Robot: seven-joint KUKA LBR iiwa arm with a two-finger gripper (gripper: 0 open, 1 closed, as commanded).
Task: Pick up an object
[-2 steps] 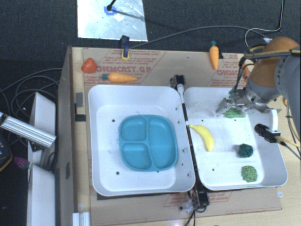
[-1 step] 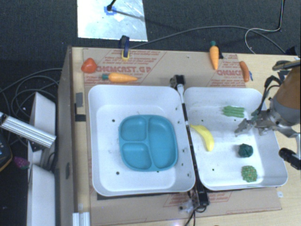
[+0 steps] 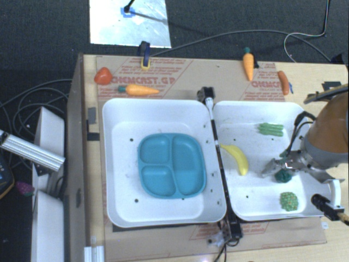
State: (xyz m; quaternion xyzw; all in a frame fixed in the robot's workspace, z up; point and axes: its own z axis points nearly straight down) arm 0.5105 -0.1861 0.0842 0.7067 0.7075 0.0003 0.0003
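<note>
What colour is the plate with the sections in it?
Light blue. The divided plate shows clearly in the camera view, in the left bin.

A smooth, glossy blue plastic divided plate sits in a smooth white plastic bin; matt brown cardboard desk; a bumpy green broccoli toy.
</note>
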